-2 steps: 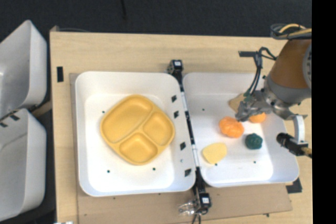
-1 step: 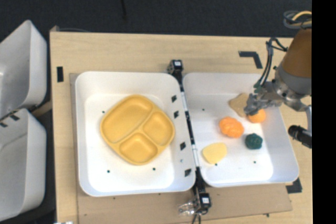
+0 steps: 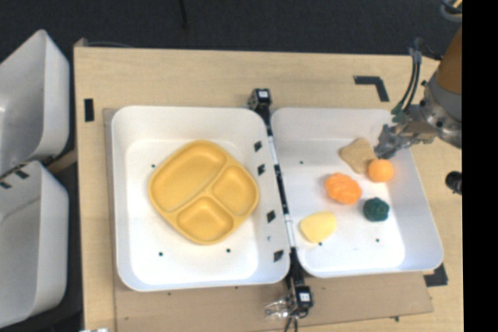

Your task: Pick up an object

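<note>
the desk (image 3: 187,78) is seen to carry 2 shallow white bins side by side: the left bin (image 3: 132,245) holds a yellow divided tray (image 3: 204,190) with 3 compartments, and the right bin (image 3: 412,245) holds 5 small objects. the arm (image 3: 447,93) is cut off at the right edge of the view, so that little more than its wrist and an orange patch can be made out. the pincer (image 3: 387,142) is placed over the upper right part of the right bin, just above a small orange ball (image 3: 380,170) and just beside a tan flat piece (image 3: 356,154). whether its tips are spread or pressed together cannot be told, since they are dark and blurred, and nothing is seen between them. the step in hand is judged to be the approach, with no object yet picked up. a descent onto 1 chosen object, probably the ball or the tan piece, followed by a closing and a lift, is what the next move would call for. lower in the bin, apart from the pincer, an orange lumpy object (image 3: 343,188), a pale yellow piece (image 3: 317,227) and a dark green ball (image 3: 376,208) are found.
</note>
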You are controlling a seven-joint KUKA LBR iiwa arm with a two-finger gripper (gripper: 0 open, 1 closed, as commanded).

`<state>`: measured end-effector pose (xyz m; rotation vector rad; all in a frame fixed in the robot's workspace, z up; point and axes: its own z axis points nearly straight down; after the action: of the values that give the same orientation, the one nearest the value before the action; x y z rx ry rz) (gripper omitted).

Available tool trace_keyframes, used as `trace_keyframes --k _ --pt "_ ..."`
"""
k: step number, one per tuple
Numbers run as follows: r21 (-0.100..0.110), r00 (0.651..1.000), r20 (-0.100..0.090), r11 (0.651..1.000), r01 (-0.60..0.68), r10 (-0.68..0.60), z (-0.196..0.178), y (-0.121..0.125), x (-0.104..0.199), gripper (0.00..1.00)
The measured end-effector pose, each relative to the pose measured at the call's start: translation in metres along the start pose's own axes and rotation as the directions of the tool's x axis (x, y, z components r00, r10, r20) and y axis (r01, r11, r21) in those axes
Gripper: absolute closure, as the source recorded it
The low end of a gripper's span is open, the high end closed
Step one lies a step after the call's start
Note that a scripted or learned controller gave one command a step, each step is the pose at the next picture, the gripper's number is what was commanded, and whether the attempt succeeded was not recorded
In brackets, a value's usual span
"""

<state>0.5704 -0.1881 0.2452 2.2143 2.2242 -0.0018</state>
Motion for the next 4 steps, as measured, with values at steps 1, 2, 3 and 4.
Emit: trace_keyframes --k 1,2,3,4 --pt "0.002 1.000 -0.001 1.000 -0.001 0.001 0.007 -0.010 0.048 1.00" --pt "0.000 1.000 -0.003 1.000 0.001 -0.001 0.014 -0.008 0.106 1.00" --pt "0.001 1.000 -0.004 1.000 0.002 -0.002 0.020 -0.005 0.161 1.00" --pt "0.000 1.000 -0.005 1.000 0.003 -0.003 0.021 -0.002 0.211 1.00"
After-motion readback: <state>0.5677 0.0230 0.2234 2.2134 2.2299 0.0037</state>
